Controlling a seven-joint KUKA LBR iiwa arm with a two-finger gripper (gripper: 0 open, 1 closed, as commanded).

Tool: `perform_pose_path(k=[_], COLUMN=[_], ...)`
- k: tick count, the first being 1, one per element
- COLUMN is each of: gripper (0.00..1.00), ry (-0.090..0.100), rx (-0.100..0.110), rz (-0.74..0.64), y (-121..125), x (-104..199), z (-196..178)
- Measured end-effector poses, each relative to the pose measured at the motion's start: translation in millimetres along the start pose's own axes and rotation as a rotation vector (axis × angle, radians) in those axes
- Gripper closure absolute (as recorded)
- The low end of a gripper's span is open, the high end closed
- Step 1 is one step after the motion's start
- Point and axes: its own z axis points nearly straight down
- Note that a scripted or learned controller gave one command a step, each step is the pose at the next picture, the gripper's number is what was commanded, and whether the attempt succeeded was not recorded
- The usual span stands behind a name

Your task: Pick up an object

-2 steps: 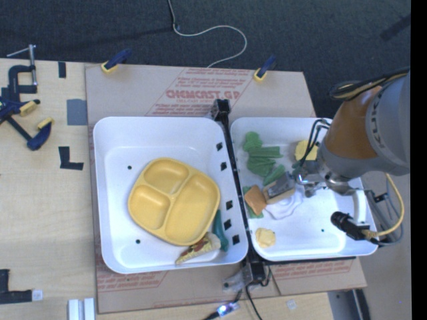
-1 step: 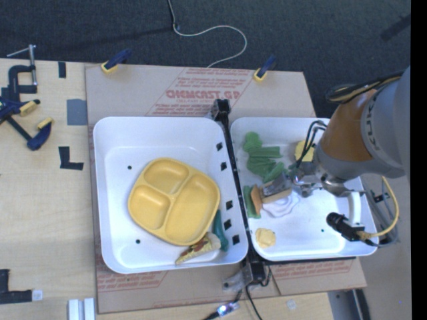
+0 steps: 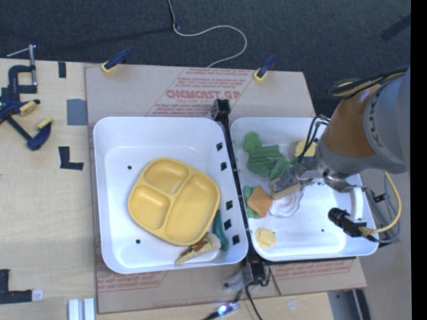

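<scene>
Gripper (image 3: 288, 182) sits low in the right bin (image 3: 347, 245), grip state unreadable; green object (image 3: 261, 155) just up-left of it, orange block (image 3: 260, 202) just down-left; tight clutter risks a glancing, failed pick.

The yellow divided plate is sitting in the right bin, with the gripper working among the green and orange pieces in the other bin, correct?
Not quite. The camera view shows the yellow divided plate in the left bin, not the right one. The gripper is over the right bin, among the green pieces and the orange piece, as you said.
</scene>
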Motion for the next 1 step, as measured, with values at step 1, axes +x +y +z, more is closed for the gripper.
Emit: perform_pose_path(k=[1], gripper=[1.00], ry=[0.001], rx=[0.020], rz=[0.000], y=[-7.4], x=[-4.8], z=[-53.1])
